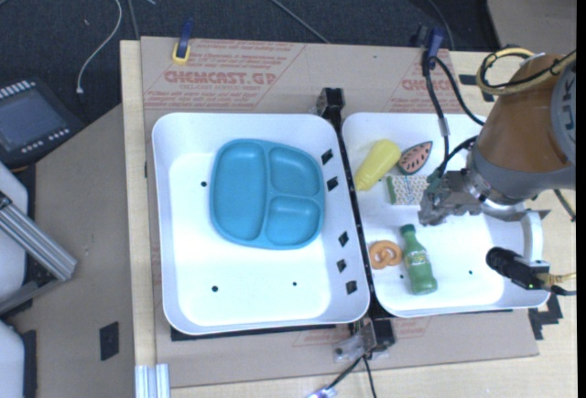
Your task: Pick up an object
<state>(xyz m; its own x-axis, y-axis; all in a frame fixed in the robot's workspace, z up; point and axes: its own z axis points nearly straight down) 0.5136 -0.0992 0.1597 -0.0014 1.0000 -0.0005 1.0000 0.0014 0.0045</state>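
My gripper (438, 202) hangs over the middle of the right bin (476, 291), its dark fingers pointing left and down. A green bottle (417, 262) lies just below and left of it, with an orange pretzel-like ring (385, 253) beside the bottle. A small green-and-white packet (403, 189) sits right at the fingertips, touching or nearly so. Further up lie a yellow banana-shaped toy (376, 163) and a red-and-green slice (416, 156). Nothing shows between the fingers.
The left bin (183, 231) holds a blue divided plate (266, 193). A row of black clips (341, 204) runs along the seam between the bins. Cables trail over the bench's back edge.
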